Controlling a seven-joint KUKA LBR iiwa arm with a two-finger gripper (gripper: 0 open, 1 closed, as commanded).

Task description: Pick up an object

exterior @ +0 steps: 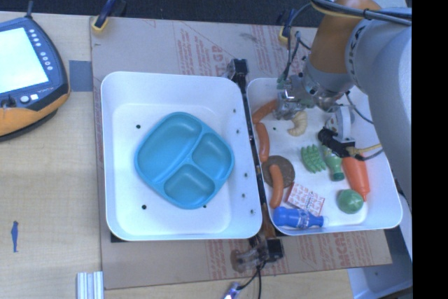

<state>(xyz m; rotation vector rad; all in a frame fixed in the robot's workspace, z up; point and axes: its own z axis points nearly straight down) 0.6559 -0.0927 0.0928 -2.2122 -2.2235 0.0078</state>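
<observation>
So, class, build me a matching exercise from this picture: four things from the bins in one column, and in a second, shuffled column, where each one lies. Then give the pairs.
Things:
1. blue divided plate
2. blue bottle
3. carrot
4. gripper

Places:
A. near edge of the right bin
B. far end of the right bin
C. right side of the right bin
D. middle of the left bin

Pairs: 1-D, 2-A, 3-C, 4-B

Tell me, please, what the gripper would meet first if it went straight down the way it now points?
Probably the pale cashew-shaped piece just beneath the gripper, or the right bin floor beside it; depth is hard to judge from this slanted view.
</observation>
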